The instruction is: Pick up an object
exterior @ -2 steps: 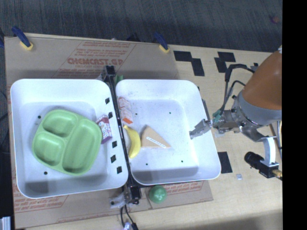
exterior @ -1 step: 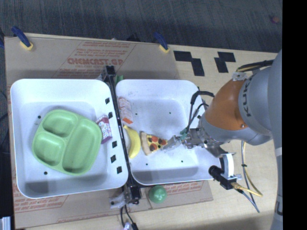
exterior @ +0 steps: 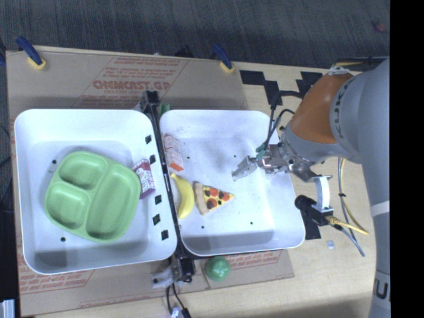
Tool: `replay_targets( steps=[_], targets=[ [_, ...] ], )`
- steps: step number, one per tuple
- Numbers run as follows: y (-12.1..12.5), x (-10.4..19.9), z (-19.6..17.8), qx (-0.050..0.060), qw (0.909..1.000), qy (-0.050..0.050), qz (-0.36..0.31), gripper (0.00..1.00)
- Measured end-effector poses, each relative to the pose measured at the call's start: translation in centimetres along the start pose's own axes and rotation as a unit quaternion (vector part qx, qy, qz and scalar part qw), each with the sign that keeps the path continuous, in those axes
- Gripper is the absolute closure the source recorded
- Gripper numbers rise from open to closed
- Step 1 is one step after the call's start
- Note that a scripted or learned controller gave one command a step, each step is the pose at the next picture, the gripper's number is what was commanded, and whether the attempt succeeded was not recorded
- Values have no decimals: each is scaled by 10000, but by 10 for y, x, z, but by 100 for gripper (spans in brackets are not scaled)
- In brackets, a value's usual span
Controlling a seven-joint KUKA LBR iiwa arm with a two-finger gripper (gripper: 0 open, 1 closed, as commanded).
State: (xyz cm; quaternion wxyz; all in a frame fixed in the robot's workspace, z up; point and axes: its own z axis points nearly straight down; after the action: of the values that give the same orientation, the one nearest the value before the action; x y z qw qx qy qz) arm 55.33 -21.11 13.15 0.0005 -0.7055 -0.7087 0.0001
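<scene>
Pizza slice [exterior: 214, 197] and banana [exterior: 183, 197] lying left of jaws [exterior: 242, 169] and slightly nearer camera, in right bin [exterior: 265, 234]; bare bin floor between. Small packet [exterior: 173, 150] sitting farther left, by bin divider. Green divided plate [exterior: 92, 195] resting in left bin [exterior: 33, 131], well apart. Green ball [exterior: 216, 268] sitting on worktop [exterior: 318, 283] outside bins. Jaws hanging over right bin, gripping nothing, seemingly parted slightly; view is blurry.

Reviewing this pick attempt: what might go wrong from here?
1. The hand hangs over bare floor of the right bin, apart from every item; closing here would likely grab nothing.
2. The banana lies against the left wall, touching the pizza slice; a grasp there may hit the wall or nudge both.
3. The flat slice may slip from the hand.
</scene>
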Motion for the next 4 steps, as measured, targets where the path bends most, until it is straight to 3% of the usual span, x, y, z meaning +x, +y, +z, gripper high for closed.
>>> replay_targets(
  steps=[1,2,3,4],
  targets=[
    [-74,2,19,21,10000,3,-9,0],
    [-77,1,40,15,10000,5,-15,0],
    [13,18,40,2,10000,3,-9,0],
    [41,120,23,6,10000,1,-20,0]
  ],
)
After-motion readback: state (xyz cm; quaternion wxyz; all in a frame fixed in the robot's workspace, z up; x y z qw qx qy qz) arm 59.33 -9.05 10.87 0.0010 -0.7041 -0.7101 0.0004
